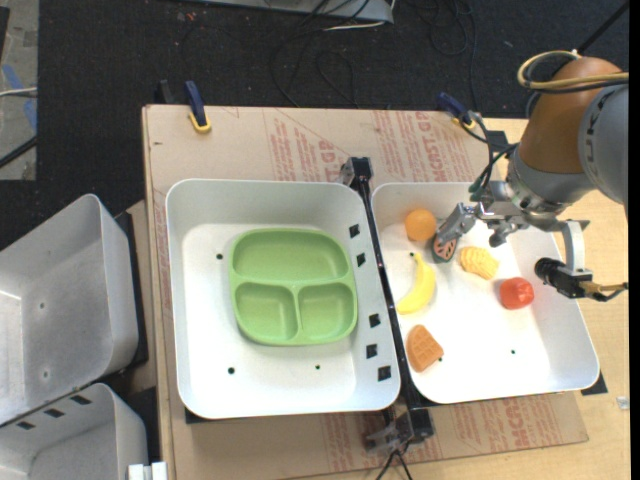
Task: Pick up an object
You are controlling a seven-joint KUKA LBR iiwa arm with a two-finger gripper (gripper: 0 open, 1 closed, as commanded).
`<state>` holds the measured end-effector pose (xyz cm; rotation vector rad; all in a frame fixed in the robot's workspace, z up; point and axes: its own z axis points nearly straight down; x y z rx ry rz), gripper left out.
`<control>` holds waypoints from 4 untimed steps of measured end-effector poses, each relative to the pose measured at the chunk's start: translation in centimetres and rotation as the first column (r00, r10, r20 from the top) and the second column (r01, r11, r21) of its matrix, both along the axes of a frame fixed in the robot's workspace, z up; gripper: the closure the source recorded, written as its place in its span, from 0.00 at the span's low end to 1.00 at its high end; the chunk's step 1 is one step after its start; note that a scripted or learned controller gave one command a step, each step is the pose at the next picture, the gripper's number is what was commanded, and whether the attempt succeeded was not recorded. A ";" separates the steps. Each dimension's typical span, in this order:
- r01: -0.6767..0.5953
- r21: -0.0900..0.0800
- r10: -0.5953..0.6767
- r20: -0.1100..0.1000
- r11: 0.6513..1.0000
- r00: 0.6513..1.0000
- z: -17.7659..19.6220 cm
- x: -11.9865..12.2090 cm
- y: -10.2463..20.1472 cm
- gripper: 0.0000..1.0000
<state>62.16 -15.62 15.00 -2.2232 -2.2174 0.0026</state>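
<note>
Two white bins sit side by side, with bare floor along the right bin's point(560, 368) near edge. Reaching from the right, the gripper point(447, 242) hangs low between orange point(420, 224) and corn cob point(478, 262); its opening is unclear. Banana point(418, 290), tomato point(516, 293) and waffle point(424, 348) lie nearby. A green divided plate point(294, 285) fills the left bin point(190, 298).

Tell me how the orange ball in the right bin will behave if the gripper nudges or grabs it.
The orange ball looks round and smooth, so a nudge would probably send it rolling across the flat floor of the right bin. It might slip out of a two-finger pinch. It sits near the banana, which could stop a roll that way.
</note>
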 end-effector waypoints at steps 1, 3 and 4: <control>0.000 -0.006 0.001 0.009 1.000 1.000 -4.8 0.2 -0.2 0.00; -0.004 0.000 0.004 0.005 1.000 1.000 0.7 0.4 -0.1 1.00; -0.005 -0.001 0.005 0.008 1.000 1.000 6.0 0.5 -0.1 1.00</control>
